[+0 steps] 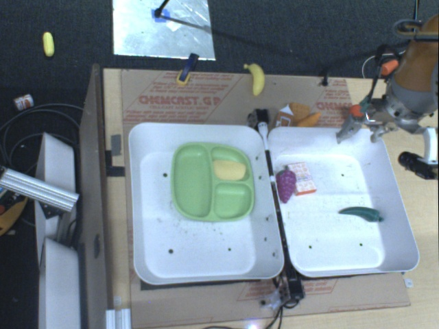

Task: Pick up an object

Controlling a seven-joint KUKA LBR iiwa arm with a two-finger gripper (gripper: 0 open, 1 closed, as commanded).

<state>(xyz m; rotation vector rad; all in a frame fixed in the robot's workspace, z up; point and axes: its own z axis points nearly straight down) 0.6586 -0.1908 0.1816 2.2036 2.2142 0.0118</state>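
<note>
2 white bins point(206, 269): left with 1 green tray point(209, 181), right with 1 purple grapes point(285, 184), 1 carton point(302, 179), 1 green pepper point(361, 213). Cardboard point(180, 100) reads "CHEMCAST GP". Gripper point(361, 130) fingers spread, grasping nothing.

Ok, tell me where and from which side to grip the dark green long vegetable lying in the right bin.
Grip the dark green long vegetable at its middle, coming straight down from above. It lies flat on the right white bin floor with its long axis running roughly left to right, so the fingers should probably close across its narrow width. Bare floor surrounds it, and the gripper sits above the bin's far edge.
</note>
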